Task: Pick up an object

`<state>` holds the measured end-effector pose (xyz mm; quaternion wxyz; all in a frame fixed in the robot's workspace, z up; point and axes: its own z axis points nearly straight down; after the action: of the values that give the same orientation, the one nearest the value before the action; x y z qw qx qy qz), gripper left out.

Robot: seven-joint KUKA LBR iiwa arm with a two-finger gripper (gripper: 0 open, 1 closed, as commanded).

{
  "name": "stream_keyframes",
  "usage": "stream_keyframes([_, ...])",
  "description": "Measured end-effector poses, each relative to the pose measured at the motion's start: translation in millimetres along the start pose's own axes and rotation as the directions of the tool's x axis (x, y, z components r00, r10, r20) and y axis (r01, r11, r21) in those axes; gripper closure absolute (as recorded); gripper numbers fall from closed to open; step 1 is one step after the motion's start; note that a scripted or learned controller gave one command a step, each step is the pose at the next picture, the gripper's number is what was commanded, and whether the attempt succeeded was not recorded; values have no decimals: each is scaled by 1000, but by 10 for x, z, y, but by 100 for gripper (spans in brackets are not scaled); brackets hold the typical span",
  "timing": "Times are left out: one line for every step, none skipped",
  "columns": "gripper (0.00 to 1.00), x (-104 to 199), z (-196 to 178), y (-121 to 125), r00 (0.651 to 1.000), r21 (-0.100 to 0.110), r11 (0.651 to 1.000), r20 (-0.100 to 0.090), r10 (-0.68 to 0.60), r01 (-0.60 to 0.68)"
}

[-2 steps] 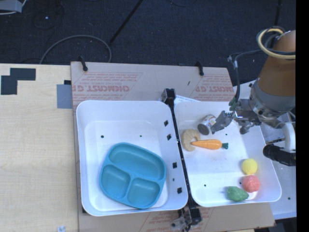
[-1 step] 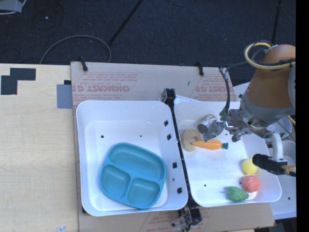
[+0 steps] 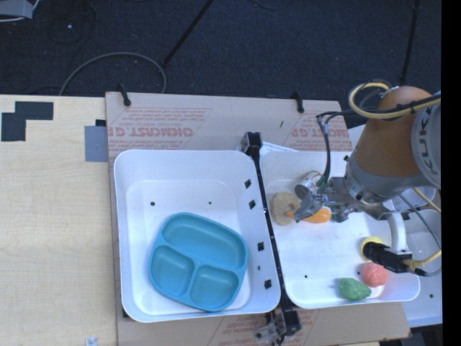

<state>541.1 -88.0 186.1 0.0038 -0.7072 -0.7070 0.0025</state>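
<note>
My gripper (image 3: 305, 206) is low in the right bin (image 3: 324, 294), near its upper left part. An orange object (image 3: 319, 215) lies right beside the gripper, partly hidden under it. A round tan object (image 3: 281, 207) sits just to the gripper's left, against the divider. At the bin's lower right lie a green lump (image 3: 354, 288) and a pink-red ball (image 3: 374, 274), close together.
A blue divided plate (image 3: 197, 261) fills the lower part of the left bin (image 3: 137, 193). The divider between the bins (image 3: 261, 222) runs just left of the tan object. The arm's orange band (image 3: 389, 139) hangs over the right bin's far right.
</note>
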Motion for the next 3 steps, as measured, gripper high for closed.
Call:
stream_keyframes([0,68,605,-76,1000,2,1000,-1,0,0])
stream_keyframes([100,45,473,-64,1000,-2,1000,0,7,-7])
stream_keyframes([100,37,47,-105,1000,-10,1000,2,4,-4])
